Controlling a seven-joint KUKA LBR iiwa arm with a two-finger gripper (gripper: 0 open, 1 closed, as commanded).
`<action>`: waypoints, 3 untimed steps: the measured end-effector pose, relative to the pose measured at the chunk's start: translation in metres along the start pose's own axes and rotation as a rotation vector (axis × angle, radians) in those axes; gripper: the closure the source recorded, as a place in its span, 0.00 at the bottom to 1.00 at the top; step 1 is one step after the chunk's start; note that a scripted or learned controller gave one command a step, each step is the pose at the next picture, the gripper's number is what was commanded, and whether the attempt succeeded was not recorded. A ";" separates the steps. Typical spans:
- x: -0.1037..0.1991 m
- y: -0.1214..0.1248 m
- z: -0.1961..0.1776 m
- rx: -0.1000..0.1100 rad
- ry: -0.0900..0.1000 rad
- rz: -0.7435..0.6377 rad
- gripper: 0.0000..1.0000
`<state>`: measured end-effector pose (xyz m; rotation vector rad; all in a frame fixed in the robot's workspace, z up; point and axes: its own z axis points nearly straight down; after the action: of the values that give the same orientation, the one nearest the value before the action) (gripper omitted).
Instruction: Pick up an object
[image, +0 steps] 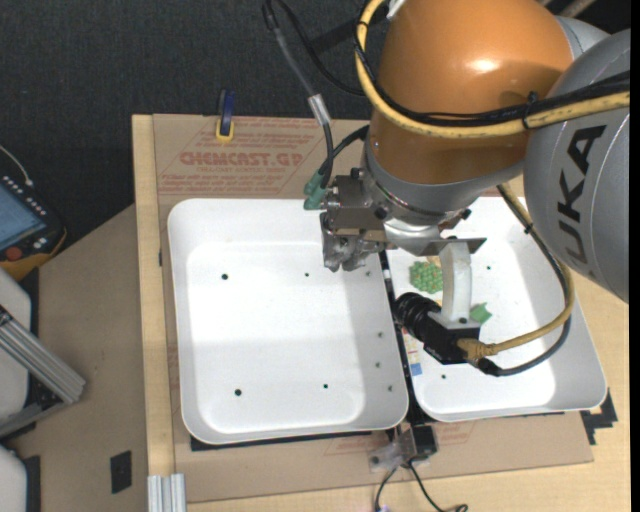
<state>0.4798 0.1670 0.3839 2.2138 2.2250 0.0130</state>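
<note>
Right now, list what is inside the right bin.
Inside the right bin: a pale green bumpy object and a darker green piece, both toward the other bin. The arm covers the bin's far part, so anything under it is hidden.
</note>
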 end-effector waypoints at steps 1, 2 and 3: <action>-0.016 0.016 0.087 0.018 -0.008 0.009 1.00; -0.060 -0.003 0.101 0.014 -0.005 0.010 1.00; -0.005 0.000 0.023 -0.001 0.001 -0.002 1.00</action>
<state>0.4798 0.1621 0.3605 2.2116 2.2271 0.0150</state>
